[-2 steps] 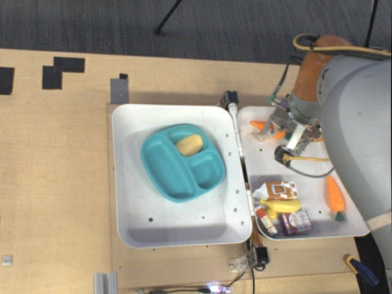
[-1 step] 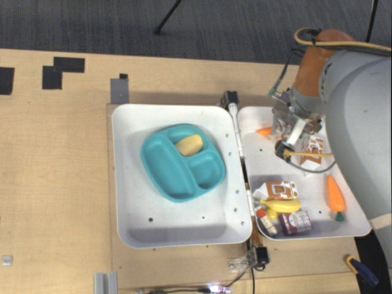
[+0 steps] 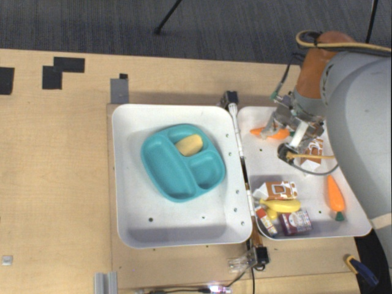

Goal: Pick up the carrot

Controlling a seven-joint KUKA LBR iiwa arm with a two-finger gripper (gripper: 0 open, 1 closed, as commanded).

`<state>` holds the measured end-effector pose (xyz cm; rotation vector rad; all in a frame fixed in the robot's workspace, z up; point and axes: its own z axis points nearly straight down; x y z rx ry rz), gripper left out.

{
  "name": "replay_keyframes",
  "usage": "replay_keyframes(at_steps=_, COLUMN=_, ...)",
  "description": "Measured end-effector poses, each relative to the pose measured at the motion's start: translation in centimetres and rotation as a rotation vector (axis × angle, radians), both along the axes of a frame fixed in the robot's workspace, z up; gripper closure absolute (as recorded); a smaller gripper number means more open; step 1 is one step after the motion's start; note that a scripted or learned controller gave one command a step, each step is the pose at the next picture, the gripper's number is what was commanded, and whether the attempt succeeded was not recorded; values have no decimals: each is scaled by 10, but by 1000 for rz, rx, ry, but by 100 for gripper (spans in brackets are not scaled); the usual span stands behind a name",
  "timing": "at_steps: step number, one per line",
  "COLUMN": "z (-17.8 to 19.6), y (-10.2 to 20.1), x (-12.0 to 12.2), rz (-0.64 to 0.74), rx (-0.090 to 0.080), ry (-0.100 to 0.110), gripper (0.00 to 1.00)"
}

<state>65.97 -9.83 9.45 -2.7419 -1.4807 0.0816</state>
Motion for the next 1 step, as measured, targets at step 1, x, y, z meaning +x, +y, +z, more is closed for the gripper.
replay_keyframes(at_steps=1, z=-9, y=-16, x=-34, rz=-70, rx=2, ry=-59, gripper=0)
